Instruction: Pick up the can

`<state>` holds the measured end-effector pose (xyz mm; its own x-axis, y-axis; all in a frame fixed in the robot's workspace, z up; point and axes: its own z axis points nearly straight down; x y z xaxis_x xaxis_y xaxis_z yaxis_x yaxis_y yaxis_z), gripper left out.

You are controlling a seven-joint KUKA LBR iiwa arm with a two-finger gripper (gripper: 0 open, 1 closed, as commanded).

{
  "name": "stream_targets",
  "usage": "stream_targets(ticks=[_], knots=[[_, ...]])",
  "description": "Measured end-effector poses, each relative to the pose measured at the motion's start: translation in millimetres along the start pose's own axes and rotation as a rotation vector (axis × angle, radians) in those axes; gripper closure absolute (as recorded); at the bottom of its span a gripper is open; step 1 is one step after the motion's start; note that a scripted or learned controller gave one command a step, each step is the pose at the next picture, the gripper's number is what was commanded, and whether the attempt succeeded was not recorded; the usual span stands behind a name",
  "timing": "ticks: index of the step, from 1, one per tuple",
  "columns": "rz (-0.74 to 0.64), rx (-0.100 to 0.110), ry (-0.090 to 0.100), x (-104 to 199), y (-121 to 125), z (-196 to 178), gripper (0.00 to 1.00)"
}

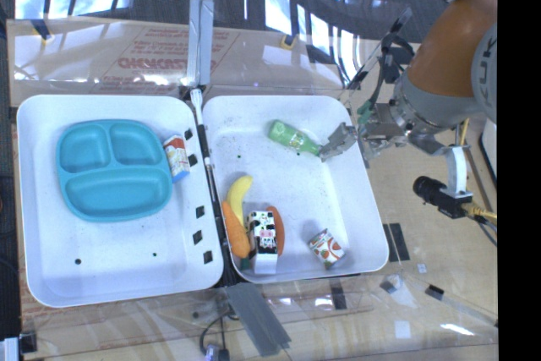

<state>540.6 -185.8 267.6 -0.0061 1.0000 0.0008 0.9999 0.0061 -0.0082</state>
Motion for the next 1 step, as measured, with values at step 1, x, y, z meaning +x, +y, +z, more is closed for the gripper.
stream_targets(ticks=[1], knots=[[0.018, 0.001, 0.002, 16.2, -57.5, 125.2, 0.00]])
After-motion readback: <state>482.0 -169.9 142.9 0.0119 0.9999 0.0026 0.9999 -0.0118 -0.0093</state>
